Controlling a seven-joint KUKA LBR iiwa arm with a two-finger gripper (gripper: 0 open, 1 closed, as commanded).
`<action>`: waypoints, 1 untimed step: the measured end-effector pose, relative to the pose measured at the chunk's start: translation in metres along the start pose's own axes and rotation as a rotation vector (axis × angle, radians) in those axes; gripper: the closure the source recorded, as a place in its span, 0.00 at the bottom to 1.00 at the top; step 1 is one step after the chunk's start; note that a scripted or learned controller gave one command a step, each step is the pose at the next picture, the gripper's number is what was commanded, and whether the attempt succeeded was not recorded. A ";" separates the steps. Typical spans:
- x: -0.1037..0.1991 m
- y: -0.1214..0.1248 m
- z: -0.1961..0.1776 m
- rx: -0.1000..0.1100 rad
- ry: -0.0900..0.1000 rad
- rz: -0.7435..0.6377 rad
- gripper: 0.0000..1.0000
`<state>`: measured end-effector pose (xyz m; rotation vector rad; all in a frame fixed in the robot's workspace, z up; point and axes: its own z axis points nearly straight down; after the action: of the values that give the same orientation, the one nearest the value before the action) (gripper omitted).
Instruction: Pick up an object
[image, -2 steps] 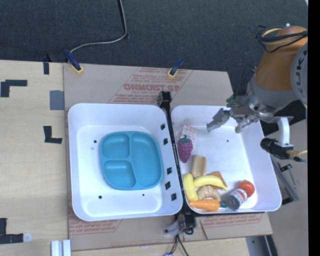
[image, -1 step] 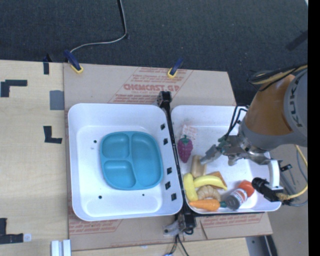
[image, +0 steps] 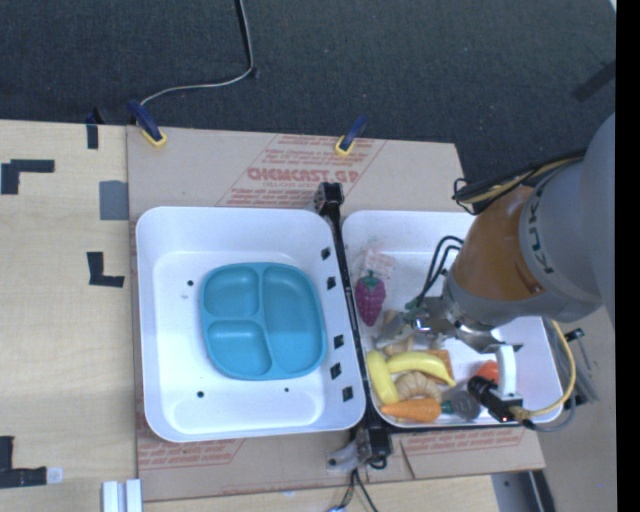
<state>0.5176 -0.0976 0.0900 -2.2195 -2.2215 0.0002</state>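
Camera view puts the gripper (image: 425, 322) low in the right bin (image: 400, 228), above the banana (image: 408, 365), carrot (image: 412, 409) and purple fruit (image: 371, 297); its grip state I cannot tell. Crowded toys could deflect it or slip away. Cardboard reads "CHEMCAST GP" (image: 302, 174).

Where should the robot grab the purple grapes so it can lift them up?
Probably across the middle of the purple grapes, coming straight down from above. The bunch lies flat in the right bin, long from top to bottom, so its narrow width suits a pinch. It sits near the divider between the bins, so approaching from the side looks cramped. The end effector hangs just to its right.
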 end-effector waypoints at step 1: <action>-0.004 -0.031 0.003 -0.011 -0.004 0.000 0.00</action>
<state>0.4864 -0.1017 0.0870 -2.2271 -2.2282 -0.0073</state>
